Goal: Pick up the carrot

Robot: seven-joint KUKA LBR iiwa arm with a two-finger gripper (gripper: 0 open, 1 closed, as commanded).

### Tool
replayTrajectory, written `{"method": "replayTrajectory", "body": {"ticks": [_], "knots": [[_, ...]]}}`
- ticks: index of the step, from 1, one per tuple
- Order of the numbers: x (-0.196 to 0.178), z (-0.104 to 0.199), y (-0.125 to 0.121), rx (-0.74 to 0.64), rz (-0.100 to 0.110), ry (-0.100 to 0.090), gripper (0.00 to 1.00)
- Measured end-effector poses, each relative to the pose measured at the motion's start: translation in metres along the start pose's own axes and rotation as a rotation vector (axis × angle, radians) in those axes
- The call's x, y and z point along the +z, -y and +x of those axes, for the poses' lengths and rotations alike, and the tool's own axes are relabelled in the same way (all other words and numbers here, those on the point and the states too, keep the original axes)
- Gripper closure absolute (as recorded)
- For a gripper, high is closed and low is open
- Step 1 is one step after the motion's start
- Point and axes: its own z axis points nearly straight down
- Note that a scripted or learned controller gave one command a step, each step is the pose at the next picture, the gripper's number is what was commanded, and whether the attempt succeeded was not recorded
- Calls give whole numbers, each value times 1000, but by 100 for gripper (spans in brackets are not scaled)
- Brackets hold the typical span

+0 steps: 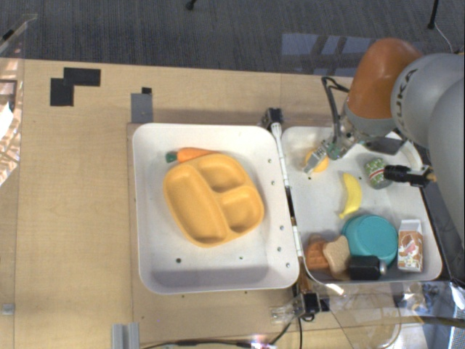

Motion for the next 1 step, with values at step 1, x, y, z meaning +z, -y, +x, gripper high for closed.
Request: {"method": "replayTrajectory", "body": {"ticks": [1], "knots": [[-102, 83, -71, 160, -21, 6, 100]]}}
